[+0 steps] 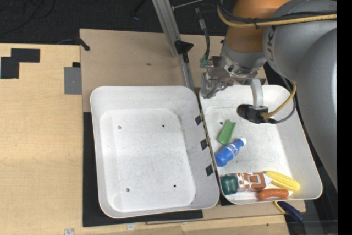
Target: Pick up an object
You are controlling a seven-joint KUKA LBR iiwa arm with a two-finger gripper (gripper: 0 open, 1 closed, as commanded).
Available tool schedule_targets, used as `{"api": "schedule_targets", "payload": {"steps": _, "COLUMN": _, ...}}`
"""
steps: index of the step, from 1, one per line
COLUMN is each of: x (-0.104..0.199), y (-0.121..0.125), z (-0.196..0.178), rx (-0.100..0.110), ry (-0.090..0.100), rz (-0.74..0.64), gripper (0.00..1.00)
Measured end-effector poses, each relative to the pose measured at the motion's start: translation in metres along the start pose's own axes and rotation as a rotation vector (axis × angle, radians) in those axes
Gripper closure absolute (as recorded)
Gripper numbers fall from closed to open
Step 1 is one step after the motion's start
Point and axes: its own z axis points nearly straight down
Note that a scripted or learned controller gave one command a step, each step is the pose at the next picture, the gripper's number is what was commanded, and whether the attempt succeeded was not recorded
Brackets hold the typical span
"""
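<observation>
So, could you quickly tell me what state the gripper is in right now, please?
Gripper: cannot be told. It sits at the far rim of the right bin, away from the green block and blue bottle.

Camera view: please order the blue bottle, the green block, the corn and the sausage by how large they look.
1. Blue bottle, largest.
2. Corn and sausage look alike in length; I would not rank them.
3. Green block, smallest.
</observation>
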Motion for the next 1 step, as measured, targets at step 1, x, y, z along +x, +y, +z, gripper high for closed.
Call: {"api": "schedule_targets", "payload": {"steps": 1, "x": 0.0570, "y": -0.0125, "z": 0.0045, "rx": 0.001, "ry": 0.000, "rz": 0.000, "gripper": 1.00}}
